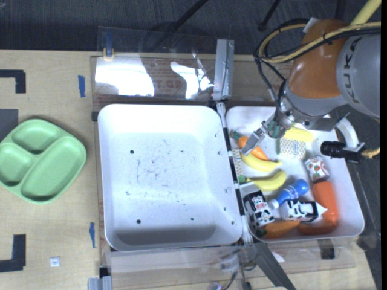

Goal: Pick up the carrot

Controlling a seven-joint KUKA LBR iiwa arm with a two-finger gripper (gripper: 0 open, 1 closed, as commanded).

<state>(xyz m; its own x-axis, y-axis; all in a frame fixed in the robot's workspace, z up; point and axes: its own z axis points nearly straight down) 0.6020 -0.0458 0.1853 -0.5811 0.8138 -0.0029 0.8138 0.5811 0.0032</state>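
The carrot (249, 145) has not been lifted yet — it lies in the right bin (354, 219), close to that bin's left wall and toward its far left corner, with only a short orange stretch showing. The tool (266, 132) hangs just over it, reaching down from the grey arm (363, 71) that comes in over the bin's far right corner. Its fingers stand narrowly parted, one slanting down toward the carrot, and nothing can be seen between them; whether a fingertip touches the carrot is too fine to tell. So the approach looks done, to my eye, while the closing, the grasp and the lift are all left.

The carrot itself reads as a small orange piece with a paler tip, partly covered by the banana (266, 175) that curves just in front of it toward the bin's near side. Its full length cannot be made out. Crowded as it is against the wall and the banana, a clean grip looks awkward — the fingers may catch the banana instead.

Other clutter fills the near half of the right bin: a blue bottle (291, 192), a red-orange object (325, 201) and a yellow sponge (296, 141) by the far wall. The left bin (121, 119) sits beside it, and a green divided plate (42, 161) rests at the bench's left edge.
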